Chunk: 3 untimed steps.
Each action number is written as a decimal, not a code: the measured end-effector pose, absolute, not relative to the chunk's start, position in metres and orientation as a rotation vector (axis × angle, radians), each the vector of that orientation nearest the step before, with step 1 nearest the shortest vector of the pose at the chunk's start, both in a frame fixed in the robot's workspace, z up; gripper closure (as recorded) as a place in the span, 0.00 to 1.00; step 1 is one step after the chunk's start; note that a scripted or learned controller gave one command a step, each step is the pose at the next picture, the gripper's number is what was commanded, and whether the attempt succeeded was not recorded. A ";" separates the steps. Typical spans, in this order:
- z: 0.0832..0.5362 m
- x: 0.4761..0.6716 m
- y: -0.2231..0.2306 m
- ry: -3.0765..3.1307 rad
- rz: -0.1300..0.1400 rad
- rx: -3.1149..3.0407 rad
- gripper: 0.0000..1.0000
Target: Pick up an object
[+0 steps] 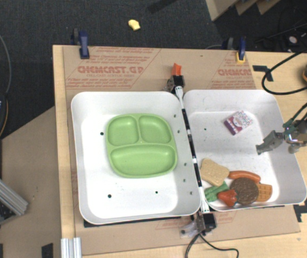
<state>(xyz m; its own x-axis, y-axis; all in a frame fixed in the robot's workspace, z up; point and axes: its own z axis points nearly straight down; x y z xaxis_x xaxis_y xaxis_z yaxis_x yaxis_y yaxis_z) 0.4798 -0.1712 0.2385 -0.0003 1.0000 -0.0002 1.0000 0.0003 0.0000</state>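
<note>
Nearest the desk's [143, 58] front edge, the toy food is huddled in the near corner of the right bin [282, 112]: a brown round patty [246, 190] touches a red tomato piece [227, 198] and a green piece [214, 191] on its left, with a small waffle-patterned piece [264, 192] on its right. Just behind these lie an orange-red sausage [243, 175] and a tan slice of toast [213, 171], the toast leaning against the bin's left wall.

In the left bin [89, 160], a green divided plate [141, 144] sits a little toward the far side, with one large compartment near and two smaller ones far.

Farther back in the right bin, a small purple-and-white packet [238, 121] lies alone, well apart from the food cluster.

At the right rim of that bin, the gripper [269, 143] reaches in over the bin floor between the packet and the food, touching neither. Whether its jaws are spread or pressed together cannot be told, and nothing is seen between them.

Along the desk's far edge sit two blue clamps [82, 42] and an orange-topped clip [176, 74] where the bins meet.
</note>
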 end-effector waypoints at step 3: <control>0.110 0.629 -0.185 2.216 0.002 2.220 0.00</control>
<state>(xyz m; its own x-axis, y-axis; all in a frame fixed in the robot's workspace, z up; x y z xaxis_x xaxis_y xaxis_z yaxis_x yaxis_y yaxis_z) 0.6290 -0.1853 0.1096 0.0016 1.0000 -0.0027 1.0000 -0.0016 0.0043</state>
